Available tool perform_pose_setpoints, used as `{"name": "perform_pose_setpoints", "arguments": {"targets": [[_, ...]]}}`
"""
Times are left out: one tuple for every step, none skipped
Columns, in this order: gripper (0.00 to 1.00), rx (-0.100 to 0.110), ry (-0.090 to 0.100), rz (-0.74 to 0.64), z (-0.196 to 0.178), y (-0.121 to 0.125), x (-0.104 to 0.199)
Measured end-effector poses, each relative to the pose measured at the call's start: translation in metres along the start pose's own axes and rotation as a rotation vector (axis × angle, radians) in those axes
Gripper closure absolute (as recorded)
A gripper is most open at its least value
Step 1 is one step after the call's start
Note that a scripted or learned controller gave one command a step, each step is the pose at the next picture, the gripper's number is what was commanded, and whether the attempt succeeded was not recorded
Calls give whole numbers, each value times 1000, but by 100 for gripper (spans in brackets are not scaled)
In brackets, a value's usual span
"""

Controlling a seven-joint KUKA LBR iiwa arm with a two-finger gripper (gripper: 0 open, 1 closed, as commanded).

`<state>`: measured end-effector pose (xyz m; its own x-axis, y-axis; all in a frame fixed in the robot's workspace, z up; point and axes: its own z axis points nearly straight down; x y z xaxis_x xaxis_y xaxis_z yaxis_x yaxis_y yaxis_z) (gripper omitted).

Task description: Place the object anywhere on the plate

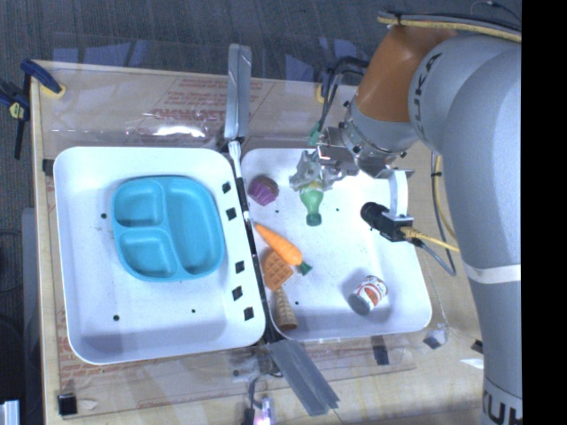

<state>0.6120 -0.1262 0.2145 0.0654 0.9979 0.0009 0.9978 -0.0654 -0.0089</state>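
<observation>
A blue divided plate [166,227] lies in the left white bin [80,317]. My gripper [312,181] hovers over the back of the right bin [409,304], shut on the top of a small green bottle-shaped object [313,206]. The object hangs from the fingers, right of a purple toy. It is well to the right of the plate, beyond the divider between the bins.
The right bin also holds a purple toy [263,189], an orange carrot [279,244], a waffle cone [280,295] by the divider and a small can [368,294] at the front right. A black fitting [384,220] on the arm sticks out over this bin.
</observation>
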Motion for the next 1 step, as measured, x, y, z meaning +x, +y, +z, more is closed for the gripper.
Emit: {"name": "perform_pose_setpoints", "arguments": {"targets": [[100,0,-1,-266,26,-7,78]]}}
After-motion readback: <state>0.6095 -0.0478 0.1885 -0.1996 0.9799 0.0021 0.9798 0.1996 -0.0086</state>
